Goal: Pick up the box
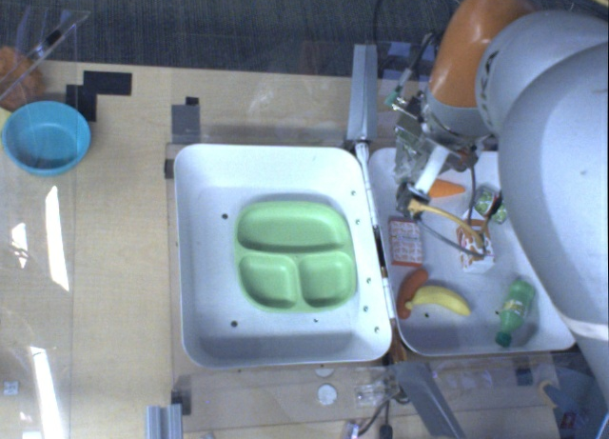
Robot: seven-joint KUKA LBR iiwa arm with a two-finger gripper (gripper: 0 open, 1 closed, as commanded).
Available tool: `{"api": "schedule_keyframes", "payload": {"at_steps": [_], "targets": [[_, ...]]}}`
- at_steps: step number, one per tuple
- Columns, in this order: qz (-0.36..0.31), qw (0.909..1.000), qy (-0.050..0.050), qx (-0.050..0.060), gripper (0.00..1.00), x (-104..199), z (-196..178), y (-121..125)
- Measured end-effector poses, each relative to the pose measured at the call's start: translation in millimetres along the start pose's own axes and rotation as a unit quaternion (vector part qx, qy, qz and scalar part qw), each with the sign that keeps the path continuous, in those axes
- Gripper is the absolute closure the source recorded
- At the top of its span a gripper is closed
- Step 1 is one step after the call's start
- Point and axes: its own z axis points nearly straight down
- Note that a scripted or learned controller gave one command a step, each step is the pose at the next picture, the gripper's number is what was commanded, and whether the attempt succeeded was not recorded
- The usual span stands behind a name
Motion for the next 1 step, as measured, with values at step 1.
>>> {"api": "schedule_keyframes", "payload": {"at_steps": [1], "targets": [[0.064,0.9980,0.000,0.001,1.00,15.8,10.3,26.1]]}}
